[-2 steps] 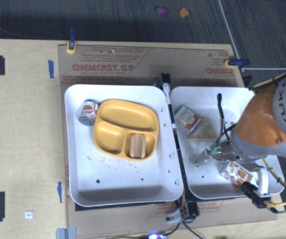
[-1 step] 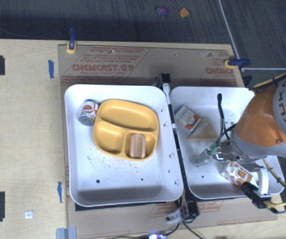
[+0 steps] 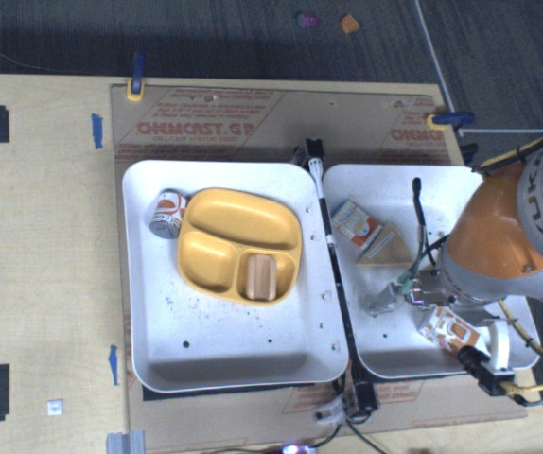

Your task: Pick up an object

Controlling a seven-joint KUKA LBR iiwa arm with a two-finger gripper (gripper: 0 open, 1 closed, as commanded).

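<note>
Gripper [image 3: 393,296] is sitting low in the right bin [image 3: 385,367], and honestly I'm not able to tell what state it's in, since it's just a small grey metallic blur under the wrist from this angle. I'm seeing nothing clearly caught in it. The arm [image 3: 503,235] is reaching in from the right, its orange band bulging over the bin's right side and hiding whatever's underneath, with the upper part running off the frame edge. Cables are dangling around the wrist and cluttering things up. Just up and left of the gripper, a small carton [image 3: 355,223] with orange and white printing is lying flat on the bin floor, next to a tan wedge-shaped piece [image 3: 390,250] I'm struggling to identify. Another small orange-and-white packet [image 3: 449,331] is peeking out below the wrist, partly covered. Over in the left bin [image 3: 224,357], a yellow divided tray [image 3: 229,220] is holding a brownish block [image 3: 260,277] in one compartment, and a crushed can [image 3: 166,213] is touching the tray's upper left edge.
</note>
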